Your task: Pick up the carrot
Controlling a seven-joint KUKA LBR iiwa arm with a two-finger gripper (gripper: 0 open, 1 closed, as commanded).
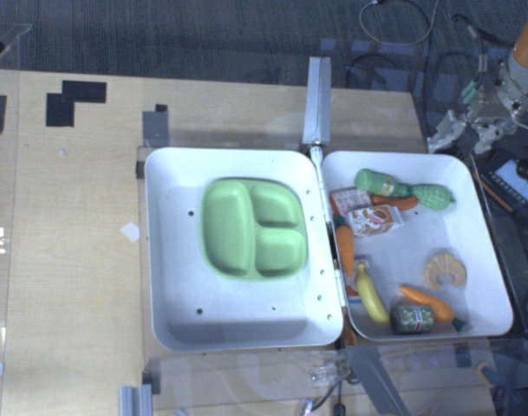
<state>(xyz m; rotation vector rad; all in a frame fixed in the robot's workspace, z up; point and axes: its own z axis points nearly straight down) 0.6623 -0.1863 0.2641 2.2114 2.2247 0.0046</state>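
Pale wooden bench carries two white bins; my pincer hovers past the right bin, its grip I cannot tell. Carrot lies inside, near the front.

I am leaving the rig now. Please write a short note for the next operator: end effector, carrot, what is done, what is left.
End effector: above the bench past the right bin's upper right corner, holding nothing visible; finger state unclear.
Carrots: one in the right bin's lower part beside a green can; another along its left wall above the banana.
Done: nothing picked.
Left: reach, grasp, lift a carrot.
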